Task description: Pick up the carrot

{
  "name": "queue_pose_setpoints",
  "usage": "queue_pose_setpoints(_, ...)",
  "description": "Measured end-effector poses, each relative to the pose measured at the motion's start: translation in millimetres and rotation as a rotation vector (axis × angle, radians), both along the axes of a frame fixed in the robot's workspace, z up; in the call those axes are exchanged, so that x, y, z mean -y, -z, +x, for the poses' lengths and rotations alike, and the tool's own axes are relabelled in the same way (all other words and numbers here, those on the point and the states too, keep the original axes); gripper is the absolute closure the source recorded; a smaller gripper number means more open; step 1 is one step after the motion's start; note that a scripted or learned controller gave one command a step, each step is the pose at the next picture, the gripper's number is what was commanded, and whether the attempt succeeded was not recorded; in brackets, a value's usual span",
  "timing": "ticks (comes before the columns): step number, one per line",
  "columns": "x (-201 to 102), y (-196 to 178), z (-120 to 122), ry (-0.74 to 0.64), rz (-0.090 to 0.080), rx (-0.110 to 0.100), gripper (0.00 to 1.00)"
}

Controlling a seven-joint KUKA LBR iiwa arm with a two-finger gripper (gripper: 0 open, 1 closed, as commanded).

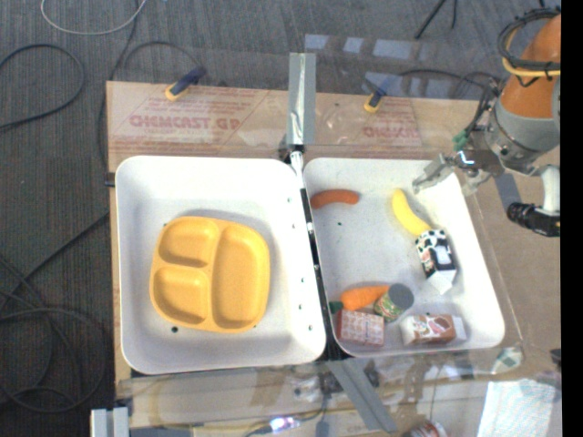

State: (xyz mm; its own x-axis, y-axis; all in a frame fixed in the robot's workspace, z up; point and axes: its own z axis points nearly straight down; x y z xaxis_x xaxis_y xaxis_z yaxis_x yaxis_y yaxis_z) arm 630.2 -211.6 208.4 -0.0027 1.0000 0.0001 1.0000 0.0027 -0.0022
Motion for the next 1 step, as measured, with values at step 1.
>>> queue_pose_setpoints(1,-33.1,75.1,-67.6,0.028,-0.001,0.000,0.00)
